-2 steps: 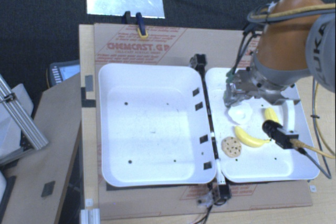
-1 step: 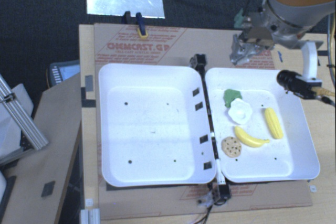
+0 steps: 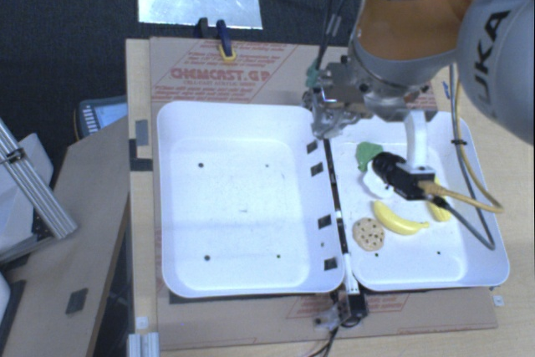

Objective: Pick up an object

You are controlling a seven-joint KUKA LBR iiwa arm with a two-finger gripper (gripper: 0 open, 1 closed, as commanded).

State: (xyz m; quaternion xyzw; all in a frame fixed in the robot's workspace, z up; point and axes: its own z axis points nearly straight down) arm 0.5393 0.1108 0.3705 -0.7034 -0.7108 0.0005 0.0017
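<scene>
my gripper [image 3: 328, 123] at right bin's [image 3: 456, 263] 11 o'clock, whether it's open I can't tell, curved banana [image 3: 399, 220], speckled round cookie [image 3: 368, 234] at its 8

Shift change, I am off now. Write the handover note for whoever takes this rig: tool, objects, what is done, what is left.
Tool: hangs over the far left corner of the right bin, by the divider between the bins. Open or shut cannot be told; no object is seen in its grasp.
Objects: the banana and the cookie lie close together toward the near side of the right bin. The green piece lies farther back, nearest the tool.
Done: nothing picked up yet.
Left: choose one object, probably the green piece, then descend, grasp and lift it.
</scene>
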